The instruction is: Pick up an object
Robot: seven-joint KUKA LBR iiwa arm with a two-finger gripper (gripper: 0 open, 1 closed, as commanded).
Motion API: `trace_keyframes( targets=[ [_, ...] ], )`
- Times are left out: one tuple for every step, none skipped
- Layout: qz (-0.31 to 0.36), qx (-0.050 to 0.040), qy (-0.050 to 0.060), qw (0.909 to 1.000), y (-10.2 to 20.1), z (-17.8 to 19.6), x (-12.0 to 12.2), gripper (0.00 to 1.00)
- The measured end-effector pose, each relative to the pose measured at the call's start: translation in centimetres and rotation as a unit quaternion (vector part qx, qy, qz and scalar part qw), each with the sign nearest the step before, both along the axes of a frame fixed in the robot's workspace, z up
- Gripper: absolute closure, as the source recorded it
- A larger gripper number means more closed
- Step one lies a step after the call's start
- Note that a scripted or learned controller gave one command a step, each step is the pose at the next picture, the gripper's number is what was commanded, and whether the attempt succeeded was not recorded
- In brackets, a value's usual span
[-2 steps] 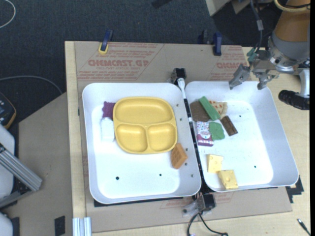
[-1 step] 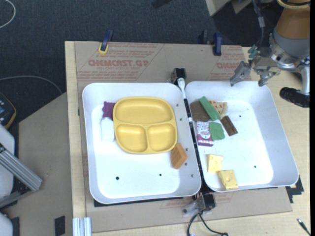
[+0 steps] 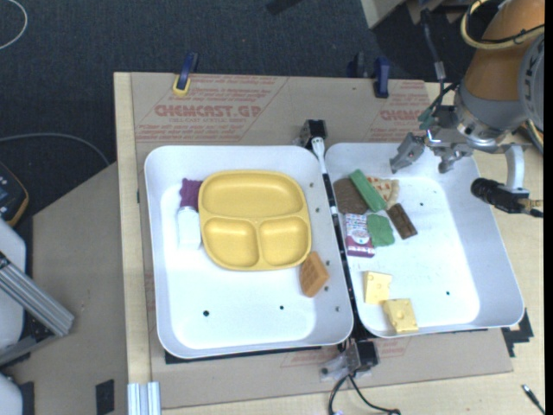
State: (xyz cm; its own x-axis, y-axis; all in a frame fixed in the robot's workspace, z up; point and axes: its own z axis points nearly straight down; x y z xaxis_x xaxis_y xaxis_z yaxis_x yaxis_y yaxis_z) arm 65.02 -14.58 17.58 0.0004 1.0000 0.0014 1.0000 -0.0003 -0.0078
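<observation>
Nearest the lens, two yellow cheese-like blocks (image 3: 390,303) lie at the near end of the right bin (image 3: 467,258), the smaller, paler one just above the larger. Farther up that bin from them sits the main cluster of things I might pick: a pink-and-white packet (image 3: 358,233) against the bin's left wall, a green piece (image 3: 379,229) just beside it, a small brown bar (image 3: 402,220) to that piece's right, a dark brown slab (image 3: 349,194) above the packet, and a long green strip (image 3: 369,190) lying slantwise over the slab, with a pale speckled piece (image 3: 384,185) touching its far end. My gripper (image 3: 427,155) hangs above the far end of the right bin, beyond and to the right of this cluster; my two fingers are spread apart with nothing between them. Left of the right bin, the left bin (image 3: 251,322) bears a yellow divided plate (image 3: 255,217), a purple item (image 3: 190,192) and a white item (image 3: 187,227) along the plate's left edge, and a tan block (image 3: 314,274) at its near right corner.
</observation>
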Motion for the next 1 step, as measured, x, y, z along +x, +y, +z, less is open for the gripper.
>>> trace_keyframes(
  targets=[
    [0.001,0.0003,0.000,1.0000,0.86,-5.95,0.23,0.00]
  ],
)
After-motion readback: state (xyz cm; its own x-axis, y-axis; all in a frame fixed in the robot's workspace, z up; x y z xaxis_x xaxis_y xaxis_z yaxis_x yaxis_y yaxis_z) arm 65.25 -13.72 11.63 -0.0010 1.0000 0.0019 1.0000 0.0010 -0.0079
